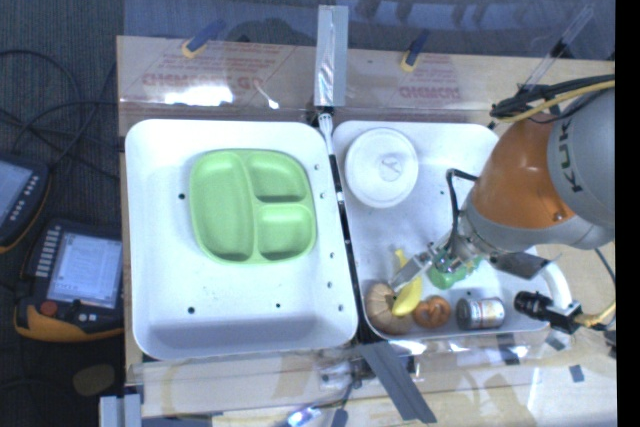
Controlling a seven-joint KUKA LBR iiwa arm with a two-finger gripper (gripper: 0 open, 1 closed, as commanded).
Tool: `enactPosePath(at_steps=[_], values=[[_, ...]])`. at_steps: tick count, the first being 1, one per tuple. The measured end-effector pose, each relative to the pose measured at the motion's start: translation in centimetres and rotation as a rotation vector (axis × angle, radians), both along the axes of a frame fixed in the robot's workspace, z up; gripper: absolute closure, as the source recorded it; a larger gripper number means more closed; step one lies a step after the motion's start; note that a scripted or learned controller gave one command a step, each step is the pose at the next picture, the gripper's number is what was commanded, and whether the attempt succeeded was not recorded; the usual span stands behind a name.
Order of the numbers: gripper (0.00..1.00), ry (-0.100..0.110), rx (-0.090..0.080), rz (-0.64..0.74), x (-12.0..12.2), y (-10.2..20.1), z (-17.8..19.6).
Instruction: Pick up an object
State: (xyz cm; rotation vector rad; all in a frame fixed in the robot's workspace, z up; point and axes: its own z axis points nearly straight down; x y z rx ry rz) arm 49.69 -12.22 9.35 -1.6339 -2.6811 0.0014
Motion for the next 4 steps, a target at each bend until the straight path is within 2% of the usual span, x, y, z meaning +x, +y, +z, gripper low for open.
enactPosePath(at_steps=[1, 2, 3, 4], values=[[0.00, 0.003, 0.001, -0.145, -1.4, 1.3, 1.1], [0.00, -0.008, 0.001, -0.366, -1.1, 1.6, -0.5], [1.00, -0.011, 0.001, -0.367, -0.9, 1.6, 0.4], [1.00, -0.007, 0.001, -0.368, -0.9, 1.6, 1.0]])
